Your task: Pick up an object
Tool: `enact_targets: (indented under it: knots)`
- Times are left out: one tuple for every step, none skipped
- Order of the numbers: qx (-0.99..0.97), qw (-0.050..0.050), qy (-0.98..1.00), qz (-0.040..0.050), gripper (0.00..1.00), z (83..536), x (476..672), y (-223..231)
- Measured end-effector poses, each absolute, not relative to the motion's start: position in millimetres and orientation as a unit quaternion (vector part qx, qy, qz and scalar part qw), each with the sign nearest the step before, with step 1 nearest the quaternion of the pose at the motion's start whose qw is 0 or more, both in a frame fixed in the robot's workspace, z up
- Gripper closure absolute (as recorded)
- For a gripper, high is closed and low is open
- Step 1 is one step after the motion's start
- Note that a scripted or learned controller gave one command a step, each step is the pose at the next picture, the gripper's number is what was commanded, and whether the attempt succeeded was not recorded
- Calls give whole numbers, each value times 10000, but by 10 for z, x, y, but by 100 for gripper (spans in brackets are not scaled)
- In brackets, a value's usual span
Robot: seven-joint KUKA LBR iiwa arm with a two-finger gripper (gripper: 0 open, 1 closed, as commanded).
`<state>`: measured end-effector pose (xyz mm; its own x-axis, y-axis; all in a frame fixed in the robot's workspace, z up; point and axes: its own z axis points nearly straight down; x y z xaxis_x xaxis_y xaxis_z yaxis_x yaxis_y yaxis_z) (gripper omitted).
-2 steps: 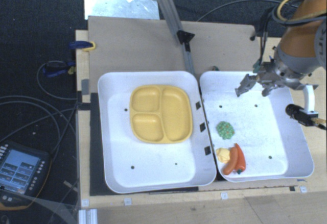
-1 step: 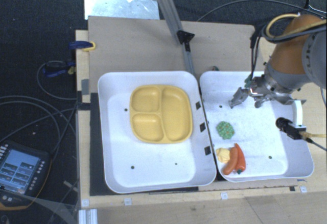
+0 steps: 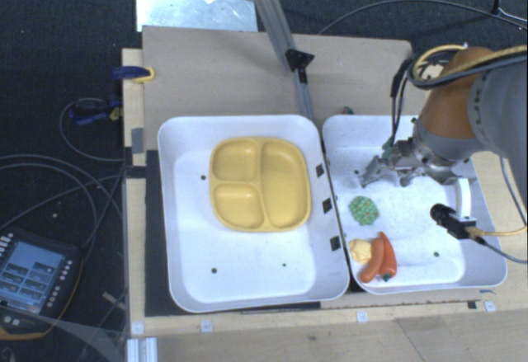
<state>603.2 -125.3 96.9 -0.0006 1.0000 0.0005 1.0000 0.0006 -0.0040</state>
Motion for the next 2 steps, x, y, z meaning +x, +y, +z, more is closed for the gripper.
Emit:
enact_targets:
  knots:
    - [-7071,-7,-7071,-9,100,1108,6049,-1254]
    - [-7057,-29,-7085,-19,100,1574,6123,-1300]
